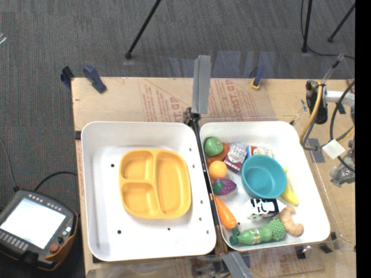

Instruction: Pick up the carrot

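Handheld screen unit (32,227) sits at the lower-left corner, off the worktop (139,100).

Camera view, 2 white bins side by side:
- Left bin (95,213) holds 1 yellow divided plate (155,183) with 3 compartments, lying flat near the bin's middle.
- Right bin (307,184) holds the clutter.

Carrot (225,212) is in the right bin, lying flat against its left wall, toward the near-left corner. Long axis runs diagonally. The far end points up-left toward the purple eggplant (225,186), and the near end points down-right toward the green bottle (258,235). Which end is the tip: cannot tell. The near end is just beside the bottle's left end; touching or not is unclear.

Other right-bin items:
- Green-and-red fruit (213,146) in the far-left corner.
- Orange ball fruit (217,169) just below it, between that fruit and the eggplant.
- Small red-and-white carton (236,156).
- Teal bowl (264,176) upright at the centre.
- Yellow banana (288,193) at the bowl's right.
- Black-and-white packet (265,204) below the bowl.
- Tan toy piece (291,220) near the near-right corner.

Cables (317,106) hang at the worktop's right edge. Arm pose and gripper state: cannot tell. Nothing is touching the carrot from above.
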Action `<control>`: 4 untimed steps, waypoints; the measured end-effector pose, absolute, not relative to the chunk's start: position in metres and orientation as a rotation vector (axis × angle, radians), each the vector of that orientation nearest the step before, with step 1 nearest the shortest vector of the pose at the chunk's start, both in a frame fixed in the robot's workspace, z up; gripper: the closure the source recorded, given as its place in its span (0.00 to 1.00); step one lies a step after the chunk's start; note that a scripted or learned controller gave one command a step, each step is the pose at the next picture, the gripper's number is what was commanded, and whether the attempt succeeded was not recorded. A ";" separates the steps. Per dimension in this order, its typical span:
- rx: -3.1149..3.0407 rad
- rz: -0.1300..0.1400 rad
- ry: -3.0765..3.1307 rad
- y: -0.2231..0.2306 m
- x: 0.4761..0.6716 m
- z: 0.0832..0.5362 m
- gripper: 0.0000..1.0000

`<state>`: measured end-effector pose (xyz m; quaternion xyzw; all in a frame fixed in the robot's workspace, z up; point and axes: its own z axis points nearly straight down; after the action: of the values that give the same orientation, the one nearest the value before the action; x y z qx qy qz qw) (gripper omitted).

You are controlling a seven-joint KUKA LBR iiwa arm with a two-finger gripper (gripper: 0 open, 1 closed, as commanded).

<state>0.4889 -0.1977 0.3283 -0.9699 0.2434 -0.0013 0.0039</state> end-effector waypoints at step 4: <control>-3.110 0.003 0.341 -0.211 0.484 0.277 1.00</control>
<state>0.4844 -0.2114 0.2770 -0.9940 0.1089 0.0010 0.0063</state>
